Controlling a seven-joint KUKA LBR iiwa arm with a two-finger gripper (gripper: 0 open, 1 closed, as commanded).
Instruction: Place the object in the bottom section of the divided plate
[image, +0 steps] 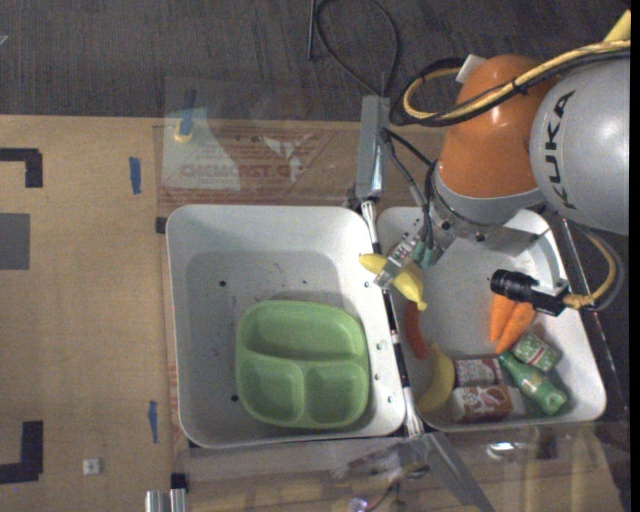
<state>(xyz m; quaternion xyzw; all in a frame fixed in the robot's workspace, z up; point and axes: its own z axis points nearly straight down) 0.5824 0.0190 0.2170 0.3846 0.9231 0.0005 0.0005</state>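
Note:
A green divided plate (302, 364) lies in the left bin (200, 300), with one wide section at the far side and two smaller ones at the near side. My gripper (402, 266) hangs over the wall between the two bins, just right of the plate's far right corner. Its fingers are shut on a small yellow banana (396, 279), which pokes out to the left and downward below them. The arm's grey and orange wrist hides the back of the right bin.
The right bin (590, 400) holds an orange carrot (510, 320), a red chili (416, 333), a second yellow banana (440, 380), a green bottle (535, 386) and several small cans (482, 388). A black cylinder (520, 288) juts from the arm above the carrot.

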